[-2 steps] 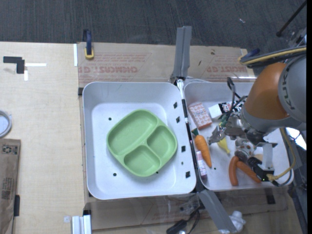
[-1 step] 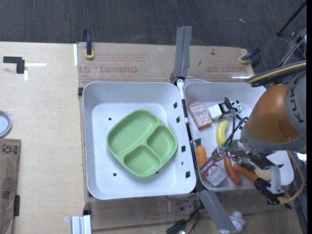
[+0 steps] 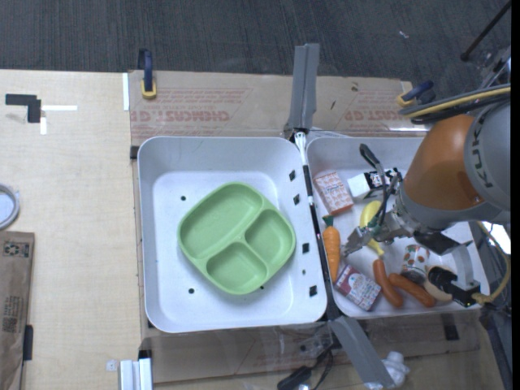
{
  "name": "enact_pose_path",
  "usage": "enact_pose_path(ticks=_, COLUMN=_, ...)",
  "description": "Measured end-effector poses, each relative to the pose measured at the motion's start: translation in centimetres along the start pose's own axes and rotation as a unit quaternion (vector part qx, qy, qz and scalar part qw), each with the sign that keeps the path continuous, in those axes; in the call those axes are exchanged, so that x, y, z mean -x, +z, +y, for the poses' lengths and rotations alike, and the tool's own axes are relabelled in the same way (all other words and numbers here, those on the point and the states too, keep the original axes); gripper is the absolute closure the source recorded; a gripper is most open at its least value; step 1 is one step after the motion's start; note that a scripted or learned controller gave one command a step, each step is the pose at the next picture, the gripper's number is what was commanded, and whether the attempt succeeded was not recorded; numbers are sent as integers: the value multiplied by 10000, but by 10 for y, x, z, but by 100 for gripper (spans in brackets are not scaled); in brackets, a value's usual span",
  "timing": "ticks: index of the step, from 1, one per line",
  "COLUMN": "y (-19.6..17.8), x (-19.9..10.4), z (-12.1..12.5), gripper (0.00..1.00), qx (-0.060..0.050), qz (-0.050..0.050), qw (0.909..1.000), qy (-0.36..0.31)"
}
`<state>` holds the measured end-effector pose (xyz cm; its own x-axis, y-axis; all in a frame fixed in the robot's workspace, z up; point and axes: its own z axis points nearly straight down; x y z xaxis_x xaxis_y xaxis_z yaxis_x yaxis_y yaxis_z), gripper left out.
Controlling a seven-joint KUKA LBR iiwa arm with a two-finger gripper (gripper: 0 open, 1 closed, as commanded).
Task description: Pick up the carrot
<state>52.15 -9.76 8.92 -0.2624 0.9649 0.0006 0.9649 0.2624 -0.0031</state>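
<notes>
Two shallow white bins sit side by side on a pale wooden surface, seen from above at a slant. The left bin holds a green three-compartment plate, lying flat near its middle. The right bin is crowded with small items. The carrot lies along that bin's left wall, orange body pointing toward the near edge, green top toward the far side. The grey arm, with its orange band, reaches in from the right and hangs low over the right bin. Its pincer is just to the right of the carrot, metal fingers angled toward it; they appear slightly parted with nothing visibly gripped, and whether they touch the carrot cannot be told. Just beside the pincer are a yellow piece, a red-and-white carton farther back, a small red packet near the front wall, and two orange-red sausages. A blue-handled clamp grips the cardboard behind the left bin.
</notes>
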Motion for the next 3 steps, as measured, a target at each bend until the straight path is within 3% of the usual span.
enact_pose_path(ticks=1, y=-5, x=1, z=-1, gripper=100, qx=-30, qz=14, qw=10000, qy=18)
enact_pose_path(ticks=2, y=-193, x=-18, z=-35, gripper=100, qx=-9, qz=-7, qw=10000, qy=25)
enact_pose_path(ticks=3, y=-99, x=-88, z=-15, gripper=100, qx=-26, qz=-1, qw=9935, qy=1134)
